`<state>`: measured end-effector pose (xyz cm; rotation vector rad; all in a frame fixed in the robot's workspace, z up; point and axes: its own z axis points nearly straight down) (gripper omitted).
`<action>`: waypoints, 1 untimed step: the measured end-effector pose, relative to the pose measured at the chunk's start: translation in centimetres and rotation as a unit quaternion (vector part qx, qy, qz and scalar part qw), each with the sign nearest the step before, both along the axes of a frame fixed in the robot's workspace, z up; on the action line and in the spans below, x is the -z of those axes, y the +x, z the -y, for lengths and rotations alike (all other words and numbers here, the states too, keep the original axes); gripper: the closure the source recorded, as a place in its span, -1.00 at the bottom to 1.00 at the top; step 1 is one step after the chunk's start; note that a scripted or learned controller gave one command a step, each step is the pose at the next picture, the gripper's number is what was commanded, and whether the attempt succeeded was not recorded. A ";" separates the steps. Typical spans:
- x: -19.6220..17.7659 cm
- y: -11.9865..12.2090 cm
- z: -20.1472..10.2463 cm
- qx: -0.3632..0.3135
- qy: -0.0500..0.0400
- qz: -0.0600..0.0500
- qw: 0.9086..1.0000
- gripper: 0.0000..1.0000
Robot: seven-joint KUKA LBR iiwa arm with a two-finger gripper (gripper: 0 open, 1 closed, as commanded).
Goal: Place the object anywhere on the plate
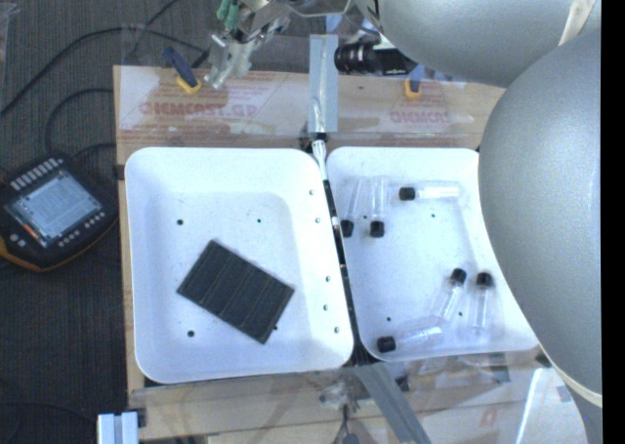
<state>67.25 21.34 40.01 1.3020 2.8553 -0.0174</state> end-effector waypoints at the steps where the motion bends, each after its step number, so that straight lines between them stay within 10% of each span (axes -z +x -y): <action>1: -0.6 0.1 -0.1 0.000 -0.002 0.000 1.000 1.00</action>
